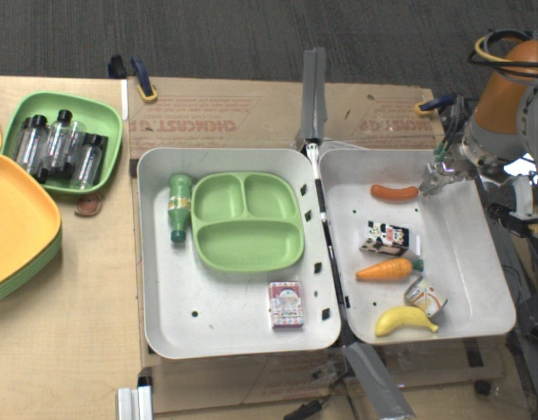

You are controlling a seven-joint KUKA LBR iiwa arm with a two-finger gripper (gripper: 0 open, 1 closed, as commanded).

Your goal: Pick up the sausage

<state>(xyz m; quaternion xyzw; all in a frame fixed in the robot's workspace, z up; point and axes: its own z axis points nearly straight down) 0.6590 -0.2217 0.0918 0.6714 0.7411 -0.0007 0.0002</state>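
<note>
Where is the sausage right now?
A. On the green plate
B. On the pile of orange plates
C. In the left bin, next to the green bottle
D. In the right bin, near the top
D. The sausage lies on the floor of the right bin, near its far edge, above the small printed box and the carrot, with the tool just beside its right end.
</note>
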